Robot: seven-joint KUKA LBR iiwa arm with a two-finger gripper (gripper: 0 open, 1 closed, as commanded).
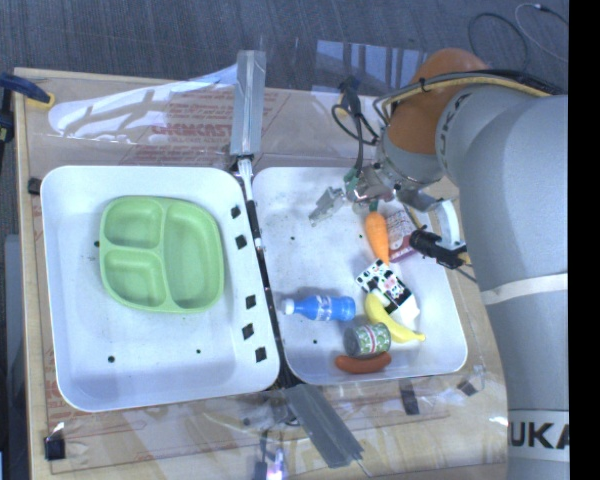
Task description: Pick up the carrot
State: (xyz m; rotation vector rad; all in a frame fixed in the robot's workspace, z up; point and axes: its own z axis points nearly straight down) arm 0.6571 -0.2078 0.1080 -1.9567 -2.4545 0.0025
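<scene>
Writing: "UKA" in white letters on the arm's grey base (535, 433), lower right; faded red print on the clear plastic sheet (160, 118) behind the bins, not legible.
Gripper: gripper (355, 190) low over the back of the right bin (290, 218), above and just left of the carrot's upper end; finger spread hidden by glare and cables, cannot tell; nothing seen between the fingers.
Arm: enters from the right; thick grey link along the right side, orange band (425, 118) above the wrist, wrist bent down toward the bin; black cables (350, 118) looped beside the wrist.
Carrot: carrot (378, 235) lying on the right bin's floor, back right part, long axis roughly front to back, thick end toward the gripper; just beside a small pink-and-white packet (404, 238) on its right.
Right bin, other contents: black-and-white spotted carton (387, 283) in front of the carrot; banana (392, 323) touching the carton's front; small can (367, 340) against the banana; sausage (362, 363) at the front wall; blue bottle (320, 308) lying on its side, white cap to the left.
Left bin: left bin (70, 368) holding a green divided plate (162, 254), three compartments.
Worktop: wooden worktop (40, 128) under both bins; blue clamp (25, 90) at the back left corner.
</scene>
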